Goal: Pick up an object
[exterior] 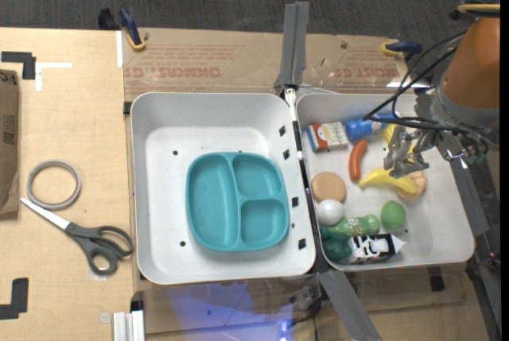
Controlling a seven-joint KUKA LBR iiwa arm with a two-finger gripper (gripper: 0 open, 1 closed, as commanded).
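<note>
My gripper hangs low over the right bin, at its right-hand side, directly above the far end of a yellow banana. It looks close to or touching the banana, and nothing appears lifted. Just left of it lies a red sausage-shaped toy. A red, white and blue carton lies at the bin's back. A tan bun, a white egg, a green ball, a green bottle and a black-and-white packet fill the front.
The left bin holds a teal divided plate. On the bench to the left lie scissors and a tape roll. Cables trail from the arm over the right bin's back corner.
</note>
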